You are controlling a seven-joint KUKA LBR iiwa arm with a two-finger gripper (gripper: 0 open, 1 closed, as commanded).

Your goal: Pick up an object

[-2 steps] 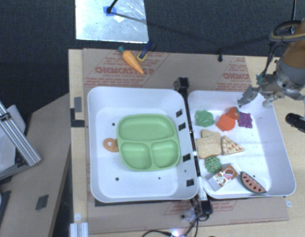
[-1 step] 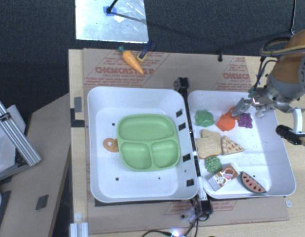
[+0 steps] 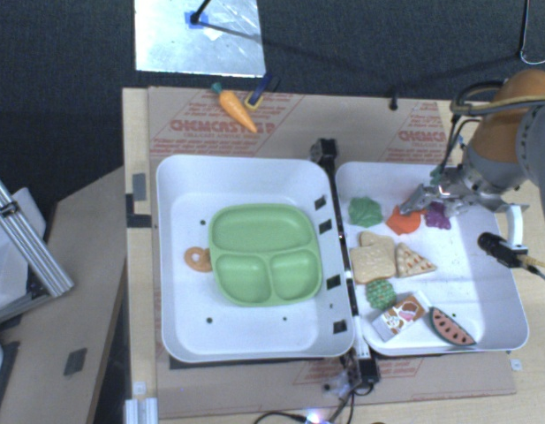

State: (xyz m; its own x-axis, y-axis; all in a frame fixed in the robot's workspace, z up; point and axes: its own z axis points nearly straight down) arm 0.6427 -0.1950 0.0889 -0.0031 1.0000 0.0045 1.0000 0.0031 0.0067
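Where gripper (image 3: pixel 428 200), fingers' spread indiscernible, meets right bin (image 3: pixel 510 321): flat orange toy (image 3: pixel 403 221), rounded.

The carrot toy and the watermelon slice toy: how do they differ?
The carrot is orange and tapered with a green tip; the watermelon slice is red with a dark rind. The carrot lies on the board behind the bins; the watermelon slice lies in the right bin's near corner. Both look like toy food, each lying at a slant.

The grey arm (image 3: pixel 519 135), orange-banded above the wrist, reaches in from the frame's right edge, angled down-left; its gripper (image 3: pixel 428 199) sits low at right-centre, apparently tilted leftward.
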